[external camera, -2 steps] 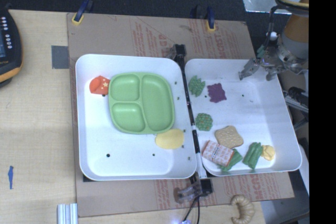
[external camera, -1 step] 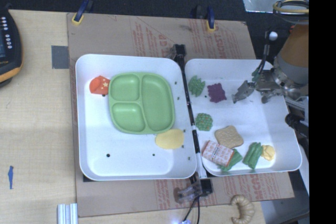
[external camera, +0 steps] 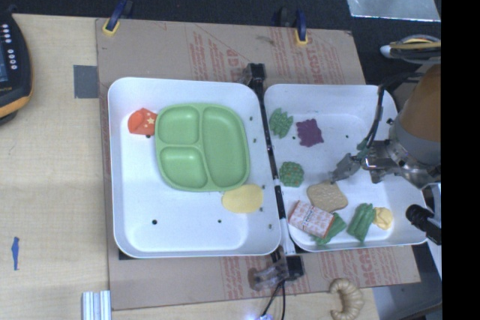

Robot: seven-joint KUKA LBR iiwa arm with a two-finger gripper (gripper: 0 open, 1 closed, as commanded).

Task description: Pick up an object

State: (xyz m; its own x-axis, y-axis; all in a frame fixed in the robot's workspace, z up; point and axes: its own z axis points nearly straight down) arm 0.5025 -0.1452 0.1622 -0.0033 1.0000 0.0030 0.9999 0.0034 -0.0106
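The gripper hangs with fingers spread and nothing between them, a tan cracker just below-left, a purple piece up-left of it

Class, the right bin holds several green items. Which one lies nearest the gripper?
The lower broccoli floret, beside the cracker; the gripper sits just to its right. The other greens lie farther off.

Blue clamps pin brown cardboard to the bench; black pendant left.
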